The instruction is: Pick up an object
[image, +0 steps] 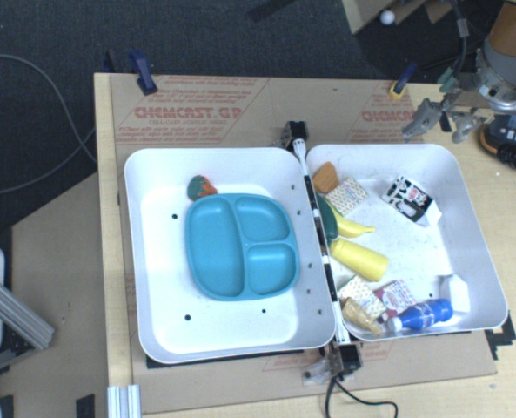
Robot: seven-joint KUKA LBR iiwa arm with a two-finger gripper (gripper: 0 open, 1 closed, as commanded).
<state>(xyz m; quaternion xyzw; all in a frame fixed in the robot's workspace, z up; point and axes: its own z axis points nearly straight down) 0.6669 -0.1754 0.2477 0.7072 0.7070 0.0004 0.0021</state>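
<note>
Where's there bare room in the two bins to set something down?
Left bin: bare floor rings the blue tray, widest along the near edge and left side. Right bin: an open patch in the middle, between the yellow bottle and the right wall, below the black-and-white packet. Crowded: the right bin's left side and near edge, around the blue bottle.

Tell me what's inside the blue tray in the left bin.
The blue tray has three compartments, and all look bare. A small orange and green thing lies beside its far left corner, on the left bin floor. Whatever is under the tray is covered.
</note>
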